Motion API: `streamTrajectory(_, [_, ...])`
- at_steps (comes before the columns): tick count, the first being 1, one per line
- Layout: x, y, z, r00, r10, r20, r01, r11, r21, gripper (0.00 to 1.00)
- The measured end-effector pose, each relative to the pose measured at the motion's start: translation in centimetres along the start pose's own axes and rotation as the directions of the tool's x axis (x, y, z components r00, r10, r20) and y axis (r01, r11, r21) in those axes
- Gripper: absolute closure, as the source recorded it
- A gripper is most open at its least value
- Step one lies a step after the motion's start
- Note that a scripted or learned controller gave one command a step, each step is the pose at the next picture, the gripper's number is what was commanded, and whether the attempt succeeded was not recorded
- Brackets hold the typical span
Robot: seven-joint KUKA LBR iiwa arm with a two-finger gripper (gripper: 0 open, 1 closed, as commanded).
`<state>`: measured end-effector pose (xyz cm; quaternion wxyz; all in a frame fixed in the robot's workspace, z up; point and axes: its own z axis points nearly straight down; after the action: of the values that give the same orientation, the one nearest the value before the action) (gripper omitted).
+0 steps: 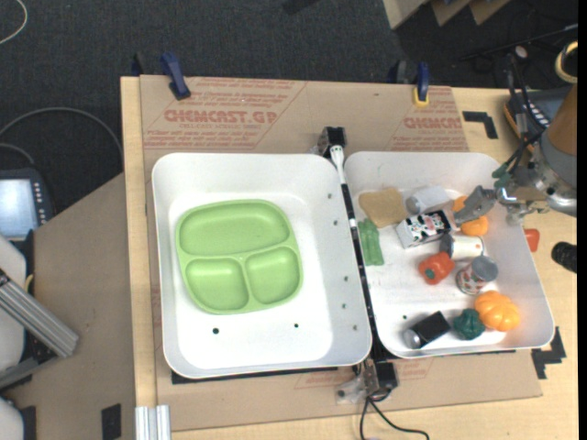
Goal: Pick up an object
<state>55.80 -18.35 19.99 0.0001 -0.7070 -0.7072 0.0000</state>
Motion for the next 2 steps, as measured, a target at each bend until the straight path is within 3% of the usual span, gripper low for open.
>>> streamTrajectory(1, [0.1,-0.3,8.5,1.0,0.0,0.017,0.0,0.999,-0.032,0.0])
streamTrajectory(2, [3.0,0.3,9.6,1.0,0.001,0.017,-0.001,0.999,-0.04,0.0])
